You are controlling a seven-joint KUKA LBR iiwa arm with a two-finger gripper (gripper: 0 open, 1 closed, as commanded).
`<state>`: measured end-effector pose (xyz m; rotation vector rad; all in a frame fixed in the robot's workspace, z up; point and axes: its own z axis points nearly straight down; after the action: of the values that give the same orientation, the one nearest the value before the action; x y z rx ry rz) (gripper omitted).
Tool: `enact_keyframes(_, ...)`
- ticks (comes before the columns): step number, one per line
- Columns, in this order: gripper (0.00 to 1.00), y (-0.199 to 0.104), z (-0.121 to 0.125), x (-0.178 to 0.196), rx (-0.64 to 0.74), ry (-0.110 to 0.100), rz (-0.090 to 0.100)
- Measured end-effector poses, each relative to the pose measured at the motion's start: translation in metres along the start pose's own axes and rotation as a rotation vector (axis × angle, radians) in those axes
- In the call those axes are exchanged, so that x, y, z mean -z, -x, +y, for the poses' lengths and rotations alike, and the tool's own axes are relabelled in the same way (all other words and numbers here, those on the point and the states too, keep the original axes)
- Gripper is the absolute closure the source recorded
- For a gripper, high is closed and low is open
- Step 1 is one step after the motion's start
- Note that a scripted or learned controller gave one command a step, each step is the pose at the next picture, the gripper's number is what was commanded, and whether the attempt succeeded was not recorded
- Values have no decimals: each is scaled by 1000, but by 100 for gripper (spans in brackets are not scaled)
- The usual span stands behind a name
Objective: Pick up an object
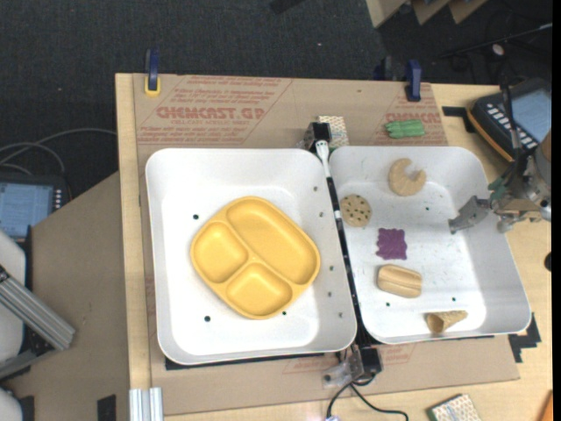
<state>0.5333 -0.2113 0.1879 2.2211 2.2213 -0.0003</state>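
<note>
The right bin (491, 279) holds several small items. A round speckled cookie (355, 209) lies by its left wall and a tan crescent piece (406, 177) near the back. A purple jagged piece (391, 243) sits mid-bin, with a tan bread roll (399, 281) below it. A small orange wedge (446, 321) rests at the front edge. My gripper (480, 209) hangs over the bin's right side, to the right of the purple piece and apart from every item. Nothing is visibly held in it.
The left bin (171, 191) carries a yellow divided plate (254, 256). On the bench behind the right bin lies a green object (405, 129). Clamps (153, 73) stand at the bench's back edge. Cables and a connector (320, 134) sit between the bins.
</note>
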Motion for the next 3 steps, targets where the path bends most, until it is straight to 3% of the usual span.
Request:
enact_keyframes(1,0,-57,44,-108,6,-2,3)
enact_keyframes(2,0,-115,-28,-101,1,1,2)
enact_keyframes(3,0,-86,11,-103,1,4,-3)
